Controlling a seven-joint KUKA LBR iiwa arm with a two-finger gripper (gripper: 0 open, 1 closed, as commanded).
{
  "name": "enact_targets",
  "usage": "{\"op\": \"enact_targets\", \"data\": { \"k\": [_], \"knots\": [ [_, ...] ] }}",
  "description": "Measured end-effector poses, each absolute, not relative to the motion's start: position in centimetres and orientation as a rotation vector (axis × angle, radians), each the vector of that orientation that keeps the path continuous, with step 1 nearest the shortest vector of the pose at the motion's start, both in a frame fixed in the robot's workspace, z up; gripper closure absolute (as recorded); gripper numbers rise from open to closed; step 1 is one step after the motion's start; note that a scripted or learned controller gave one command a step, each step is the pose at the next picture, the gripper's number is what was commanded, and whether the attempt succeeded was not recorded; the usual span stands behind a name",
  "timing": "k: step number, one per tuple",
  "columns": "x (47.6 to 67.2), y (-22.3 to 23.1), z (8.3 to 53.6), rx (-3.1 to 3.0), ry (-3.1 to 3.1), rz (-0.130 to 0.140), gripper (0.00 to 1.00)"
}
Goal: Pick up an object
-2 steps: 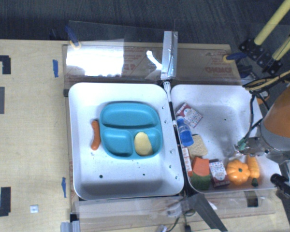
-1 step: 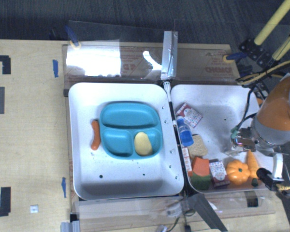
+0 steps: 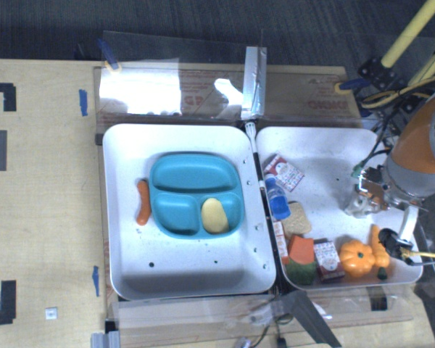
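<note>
End effector [image 3: 362,203] low over right bin [image 3: 326,147] near worktop right edge, jaw state indiscernible; nothing visibly gripped; orange pumpkin toy [image 3: 357,258] nearby, pick not done

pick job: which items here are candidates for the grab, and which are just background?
Candidates, right bin:
orange pumpkin toy
blue bottle
red-and-white packet
red block
gripper hovers over this bin

Background, left bin:
blue divided tray
yellow egg-shaped piece in the tray's lower right compartment
orange carrot-like stick beside the tray
</note>
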State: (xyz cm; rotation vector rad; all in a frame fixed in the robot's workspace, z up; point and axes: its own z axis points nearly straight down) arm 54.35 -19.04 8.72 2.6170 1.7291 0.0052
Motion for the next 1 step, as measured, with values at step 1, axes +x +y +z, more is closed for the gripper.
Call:
{"op": "enact_targets", "data": {
  "k": [1],
  "knots": [
    [54.90,-15.71,23.91,2.772,1.470,0.009,1.00]
  ]
}}
